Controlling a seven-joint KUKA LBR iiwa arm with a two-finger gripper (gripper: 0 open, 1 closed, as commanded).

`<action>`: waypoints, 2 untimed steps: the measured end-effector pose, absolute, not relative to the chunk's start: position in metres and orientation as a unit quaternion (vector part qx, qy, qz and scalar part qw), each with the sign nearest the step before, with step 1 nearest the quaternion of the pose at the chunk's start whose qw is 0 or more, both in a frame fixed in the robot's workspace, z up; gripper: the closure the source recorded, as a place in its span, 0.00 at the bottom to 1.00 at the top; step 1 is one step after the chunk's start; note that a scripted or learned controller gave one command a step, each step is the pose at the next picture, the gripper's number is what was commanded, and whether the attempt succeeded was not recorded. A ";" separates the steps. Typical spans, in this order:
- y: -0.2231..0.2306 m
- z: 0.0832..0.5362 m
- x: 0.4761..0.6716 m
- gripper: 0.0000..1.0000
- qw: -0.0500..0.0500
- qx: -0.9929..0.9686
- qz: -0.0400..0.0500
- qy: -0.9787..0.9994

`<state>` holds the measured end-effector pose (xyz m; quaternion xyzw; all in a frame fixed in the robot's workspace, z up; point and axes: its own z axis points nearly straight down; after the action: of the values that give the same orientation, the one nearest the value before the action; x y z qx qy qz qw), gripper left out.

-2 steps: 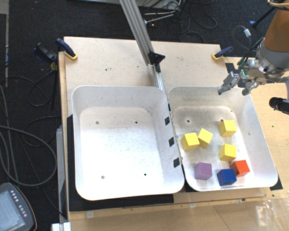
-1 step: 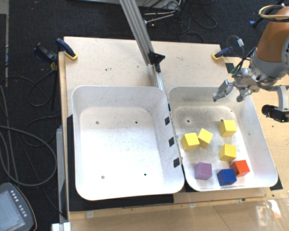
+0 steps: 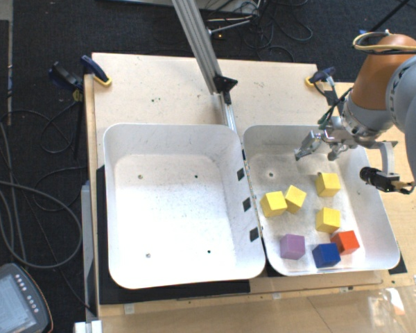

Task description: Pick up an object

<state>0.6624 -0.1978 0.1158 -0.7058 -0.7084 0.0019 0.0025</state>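
The right white bin [image 3: 374, 217] holds several small blocks: yellow ones at the centre [image 3: 274, 202], beside it [image 3: 295, 197], further right [image 3: 328, 183] and lower right [image 3: 328, 219], a purple block [image 3: 292, 246], a blue block [image 3: 325, 254] and an orange block [image 3: 347, 241]. My gripper [image 3: 319, 151] hangs over the bin's far part, its fingers spread open with nothing between them. It is above and left of the rightmost upper yellow block, apart from it.
The left white bin [image 3: 125, 144] lies beside the right one. A slanted metal pole [image 3: 201, 40] comes down to the bins' shared far edge. Clamps [image 3: 97, 71] sit at the bench's far corners. Cables cover the floor beyond.
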 end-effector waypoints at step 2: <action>-0.197 0.107 0.664 1.00 -0.002 -0.705 0.000 -0.709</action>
<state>0.6639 -0.1967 0.1068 -0.7052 -0.7090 -0.0001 -0.0020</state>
